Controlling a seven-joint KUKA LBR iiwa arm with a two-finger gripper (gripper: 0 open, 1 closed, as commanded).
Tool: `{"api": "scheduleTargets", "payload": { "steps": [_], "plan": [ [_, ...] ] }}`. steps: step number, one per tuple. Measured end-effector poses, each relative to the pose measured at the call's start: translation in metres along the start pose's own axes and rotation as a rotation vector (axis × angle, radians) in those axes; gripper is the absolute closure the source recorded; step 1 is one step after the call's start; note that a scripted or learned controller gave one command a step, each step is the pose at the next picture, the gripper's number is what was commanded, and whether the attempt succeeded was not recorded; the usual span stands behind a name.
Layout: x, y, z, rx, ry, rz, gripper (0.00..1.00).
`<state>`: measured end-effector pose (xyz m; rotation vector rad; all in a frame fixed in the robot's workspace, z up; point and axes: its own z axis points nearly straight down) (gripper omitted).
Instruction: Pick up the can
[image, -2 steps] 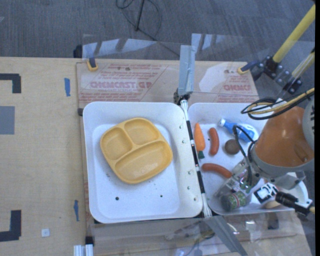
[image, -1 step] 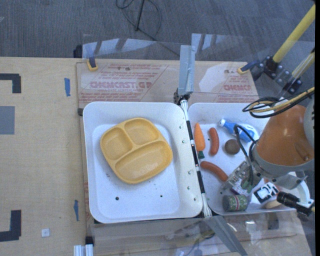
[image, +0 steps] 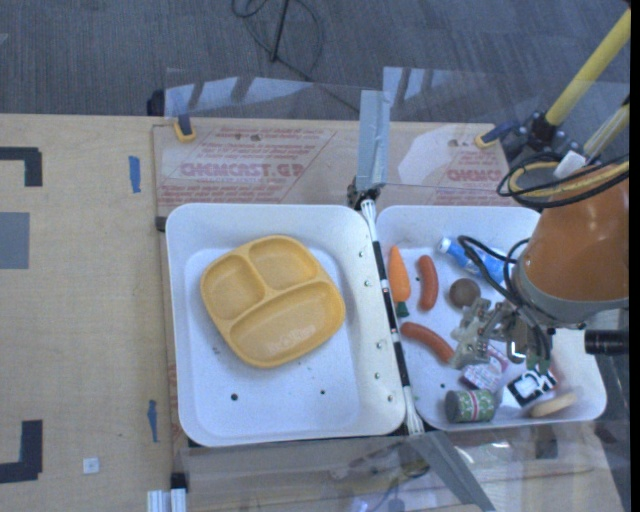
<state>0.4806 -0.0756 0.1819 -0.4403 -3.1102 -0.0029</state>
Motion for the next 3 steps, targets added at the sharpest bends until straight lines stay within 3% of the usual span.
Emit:
{"api": "scheduleTargets", "payload": {
  "steps": [1, 2, 3],
  "plan": [
    [0.0, 0.002, -0.054, -0.001, -0.001, -0.419, 1.0],
    [-0.003, 0.018, -0.058, -0.002, -0.001, -0.695, 1.0],
    [-0.005, 0.021, -0.069, -0.002, -0.002, -0.828, 1.0]
  ]
}}
